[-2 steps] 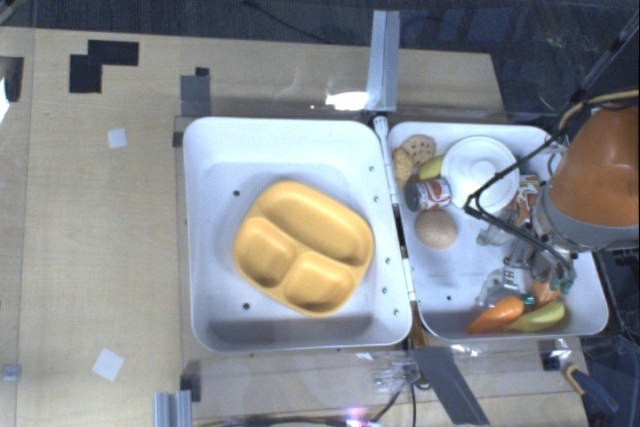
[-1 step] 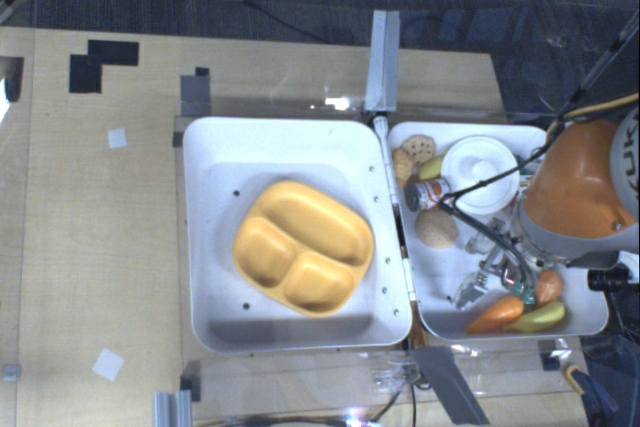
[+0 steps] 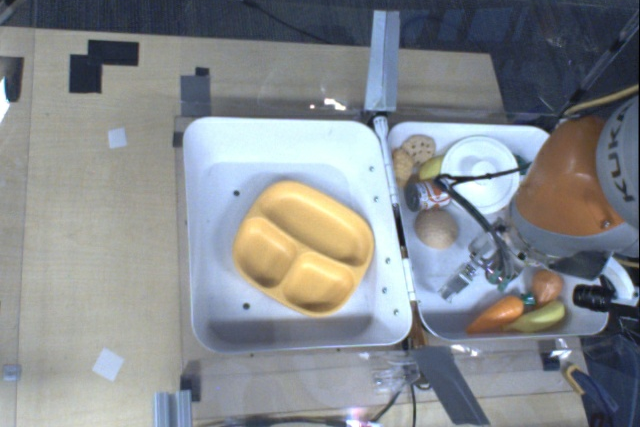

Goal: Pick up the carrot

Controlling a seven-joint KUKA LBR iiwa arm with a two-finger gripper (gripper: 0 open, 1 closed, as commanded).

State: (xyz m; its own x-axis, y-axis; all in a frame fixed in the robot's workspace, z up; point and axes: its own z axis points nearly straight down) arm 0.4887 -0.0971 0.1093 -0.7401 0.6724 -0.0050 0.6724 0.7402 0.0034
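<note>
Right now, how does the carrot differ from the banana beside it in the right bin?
The carrot is orange and tapers leftward; the banana is yellow-green and blunter. The carrot lies nearer the bin's middle, the banana nearer its right wall. Both lie flat along the right bin's front edge, touching.

robot lab | wooden bench [image 3: 90,245] | two white bins [image 3: 200,215] | toy food

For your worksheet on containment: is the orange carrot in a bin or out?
In: the orange carrot lies inside the right white bin, near its front wall.
</note>
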